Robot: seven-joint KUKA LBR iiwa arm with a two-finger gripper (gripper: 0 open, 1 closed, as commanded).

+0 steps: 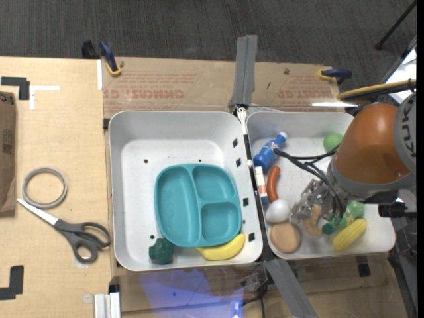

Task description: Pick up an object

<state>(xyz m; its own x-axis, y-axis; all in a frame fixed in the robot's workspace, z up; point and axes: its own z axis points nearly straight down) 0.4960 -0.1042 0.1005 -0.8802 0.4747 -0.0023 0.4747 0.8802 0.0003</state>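
Right bin point(311, 126): pincer point(310, 204) lowered among the toys, beside the white egg point(277, 211) and tan egg point(285, 238); finger state cannot be told. Yellow corn point(349, 234) just right of pincer. Left bin point(132, 177): teal divided plate point(197, 204), banana point(223, 248).

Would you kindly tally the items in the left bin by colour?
Teal: 1, the divided plate
Yellow: 1, the banana
Dark green: 1, the small toy
Total: 3
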